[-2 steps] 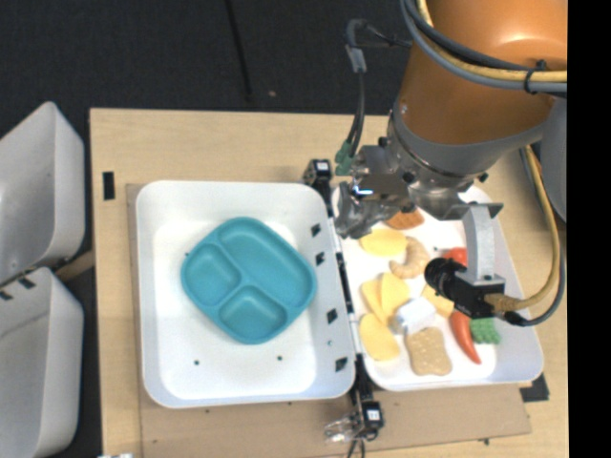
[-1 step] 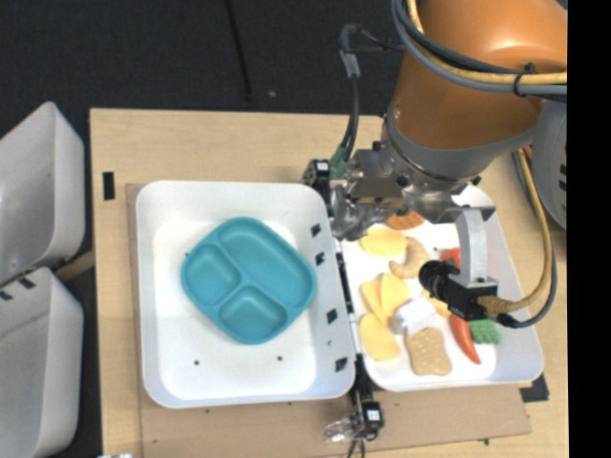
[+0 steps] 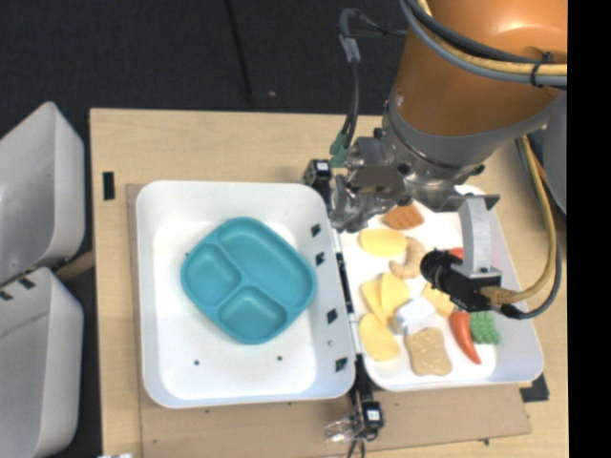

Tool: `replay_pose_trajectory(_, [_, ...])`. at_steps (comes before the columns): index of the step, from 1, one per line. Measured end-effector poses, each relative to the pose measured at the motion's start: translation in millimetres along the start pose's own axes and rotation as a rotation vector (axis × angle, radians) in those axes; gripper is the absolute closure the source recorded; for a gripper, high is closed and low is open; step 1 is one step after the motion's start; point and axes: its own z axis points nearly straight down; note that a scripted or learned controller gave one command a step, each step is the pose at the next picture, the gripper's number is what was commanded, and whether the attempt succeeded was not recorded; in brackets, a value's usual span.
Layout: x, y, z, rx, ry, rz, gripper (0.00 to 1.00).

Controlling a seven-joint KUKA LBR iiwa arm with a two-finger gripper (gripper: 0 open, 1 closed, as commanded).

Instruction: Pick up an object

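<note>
A: We are viewing the arm (image 3: 477,55) hanging over the right bin (image 3: 520,356), since the pickable food pieces are lying there; the left bin (image 3: 162,351) is carrying a teal divided plate (image 3: 250,280).

B: We are placing the gripper (image 3: 368,198) at that bin's upper left, beside a yellow piece (image 3: 382,244); whether it is gripping, we cannot tell.

A broad orange band (image 3: 477,36) is wrapping the grey arm (image 3: 449,156); black cables (image 3: 546,227) are looping beside it, possibly with yellow sheathing.
</note>
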Motion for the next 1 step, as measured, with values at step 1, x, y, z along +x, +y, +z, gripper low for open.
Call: replay_pose_trajectory(1, [-11.7, 0.0, -54.2, -0.004, 0.001, -0.006, 1.0])
